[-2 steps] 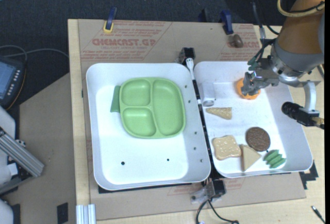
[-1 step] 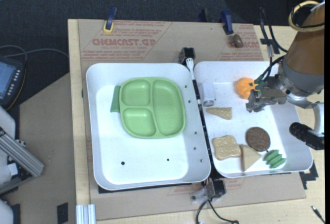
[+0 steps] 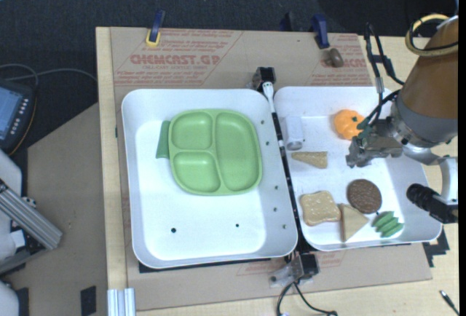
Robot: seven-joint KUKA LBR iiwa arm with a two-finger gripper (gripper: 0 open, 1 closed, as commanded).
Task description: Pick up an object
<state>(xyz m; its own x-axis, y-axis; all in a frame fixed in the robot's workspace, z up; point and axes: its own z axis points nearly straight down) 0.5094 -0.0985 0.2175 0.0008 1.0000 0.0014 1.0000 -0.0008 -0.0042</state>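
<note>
gripper (image 3: pixel 362 149) beside orange (image 3: pixel 345 122); right bin (image 3: pixel 320 105) wall well apart

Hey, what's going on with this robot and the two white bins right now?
A robot arm reaches in from the right, its hand low over the right bin, beside an orange toy. Nothing shows in its grip. A cracker-like wedge, toast slice, brown cookie and green pods lie there too. The left bin holds a green divided plate.

A pale green plate (image 3: pixel 215 151) in a white bin (image 3: pixel 138 162); orange fruit (image 3: pixel 346 122), brown cookie (image 3: pixel 364 195).
</note>
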